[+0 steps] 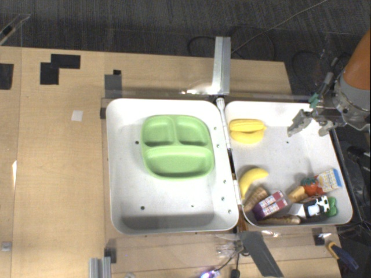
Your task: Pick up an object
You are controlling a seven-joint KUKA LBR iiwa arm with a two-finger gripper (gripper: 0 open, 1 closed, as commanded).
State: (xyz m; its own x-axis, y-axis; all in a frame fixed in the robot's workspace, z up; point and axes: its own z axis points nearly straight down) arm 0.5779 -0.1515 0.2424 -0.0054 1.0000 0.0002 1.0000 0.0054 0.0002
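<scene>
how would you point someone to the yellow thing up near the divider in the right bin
Start at the right bin. Against its left wall near the far end lies a yellow lip-shaped toy, alone. The banana lies nearer, by the pile.

Bright, even overhead light washes out the white bins (116, 155), with glare on the metal divider (222, 62), a soft grey shadow along the left bin's near wall, mild overall softness, and the arm (356, 80) blurred at the right edge.

right bin (324, 155) centre open | clutter (293, 201) crowds near edge
</scene>
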